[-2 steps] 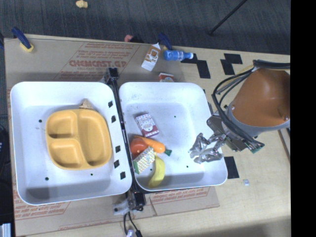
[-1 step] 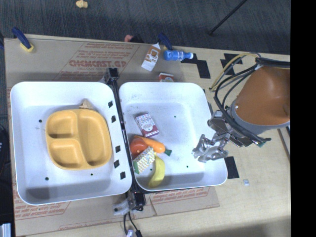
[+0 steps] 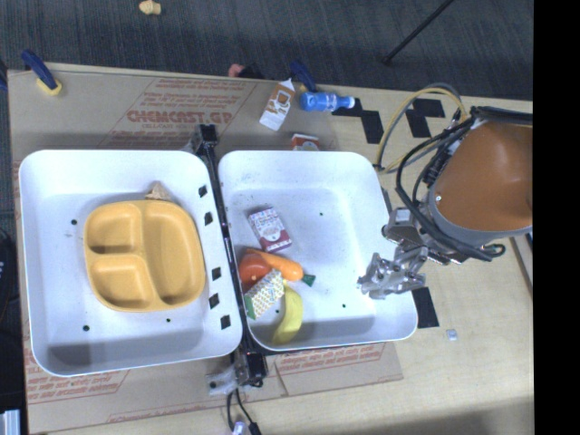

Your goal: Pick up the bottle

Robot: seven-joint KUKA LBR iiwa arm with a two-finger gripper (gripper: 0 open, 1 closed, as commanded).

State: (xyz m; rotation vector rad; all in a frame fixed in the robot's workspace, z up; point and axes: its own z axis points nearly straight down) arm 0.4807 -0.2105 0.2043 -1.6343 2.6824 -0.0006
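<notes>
A small blue bottle [image 3: 319,102] lies on its side on the cardboard behind the right bin [image 3: 353,175], outside both bins. My gripper [image 3: 375,279] hangs over the right bin's right edge, near the front corner, far from the bottle. Nothing shows in its grasp. The orange band of the arm [image 3: 485,175] fills the right side above it.
The right bin holds a red box [image 3: 269,228], a carrot [image 3: 276,265], a patterned packet [image 3: 264,294] and a banana [image 3: 290,315]. A yellow divided plate [image 3: 143,254] lies in the left bin [image 3: 50,198]. A small carton [image 3: 277,104] lies beside the bottle. Cables [image 3: 412,143] loop by the arm.
</notes>
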